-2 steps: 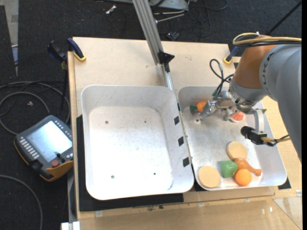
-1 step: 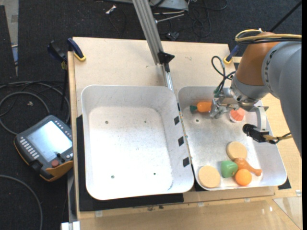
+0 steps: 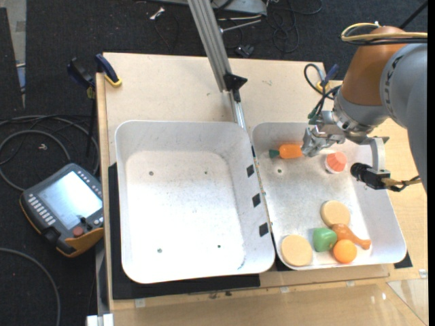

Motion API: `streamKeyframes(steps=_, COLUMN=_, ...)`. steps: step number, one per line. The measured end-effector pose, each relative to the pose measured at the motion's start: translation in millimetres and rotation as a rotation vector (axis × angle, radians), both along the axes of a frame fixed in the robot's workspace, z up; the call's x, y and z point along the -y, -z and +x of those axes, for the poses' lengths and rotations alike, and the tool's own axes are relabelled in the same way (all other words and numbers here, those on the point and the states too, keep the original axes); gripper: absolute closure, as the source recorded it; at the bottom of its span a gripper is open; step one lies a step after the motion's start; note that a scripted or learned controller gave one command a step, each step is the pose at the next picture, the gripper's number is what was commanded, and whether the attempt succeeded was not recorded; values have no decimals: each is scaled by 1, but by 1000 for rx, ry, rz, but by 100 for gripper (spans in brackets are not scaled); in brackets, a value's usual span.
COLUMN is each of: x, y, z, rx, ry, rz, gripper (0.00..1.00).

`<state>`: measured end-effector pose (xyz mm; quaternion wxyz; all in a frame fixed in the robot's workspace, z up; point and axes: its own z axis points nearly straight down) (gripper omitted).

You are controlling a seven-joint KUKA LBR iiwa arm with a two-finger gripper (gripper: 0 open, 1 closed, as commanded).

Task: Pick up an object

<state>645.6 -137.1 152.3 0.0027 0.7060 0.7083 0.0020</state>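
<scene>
Currently, camera view: approach step. Jaws [image 3: 314, 146] are low in the right bin [image 3: 299, 195], tips just beside the carrot [image 3: 291, 152]; opening cannot be told, nothing visibly held. Next move calls for centring on the carrot, closing, lifting. Pink-topped piece [image 3: 336, 162] lies just beside them on the far side from the carrot.
</scene>
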Motion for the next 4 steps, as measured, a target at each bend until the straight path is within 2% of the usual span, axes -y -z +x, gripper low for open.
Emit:
streamKeyframes(steps=1, x=-5, y=-63, z=4, rx=2, ry=-1, rz=-1, gripper=100)
streamKeyframes(steps=2, x=-6, y=-91, z=5, rx=-2, ry=0, rz=0, gripper=100)
streamKeyframes(steps=3, x=-67, y=-97, z=10, rx=-4, ry=-5, rz=2, gripper=100)
streamKeyframes(steps=4, x=-114, y=-87, z=10, rx=-8, ry=-4, rz=2, gripper=100)
